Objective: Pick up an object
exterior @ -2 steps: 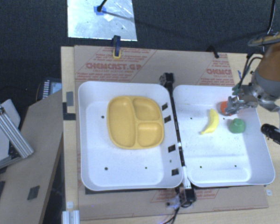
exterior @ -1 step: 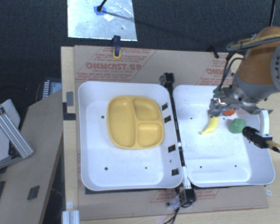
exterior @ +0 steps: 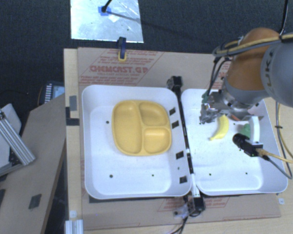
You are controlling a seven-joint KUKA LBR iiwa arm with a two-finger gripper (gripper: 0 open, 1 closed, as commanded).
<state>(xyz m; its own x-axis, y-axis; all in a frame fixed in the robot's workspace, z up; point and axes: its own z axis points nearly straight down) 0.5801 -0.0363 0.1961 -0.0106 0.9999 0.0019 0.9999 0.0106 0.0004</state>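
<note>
A yellow banana (exterior: 220, 128) lies in the right bin (exterior: 224, 177), near its upper middle. My gripper (exterior: 208, 113) hangs just left of the banana's upper end, low over the bin floor. A green and white object (exterior: 249, 129) lies to the banana's right, partly hidden by the arm. A yellow divided plate (exterior: 140, 127) rests in the left bin (exterior: 100, 169).
The grey arm with its orange band (exterior: 249, 65) reaches in over the right bin's upper right corner. A central divider (exterior: 181, 130) separates the two bins. The front half of the right bin floor is bare white.
</note>
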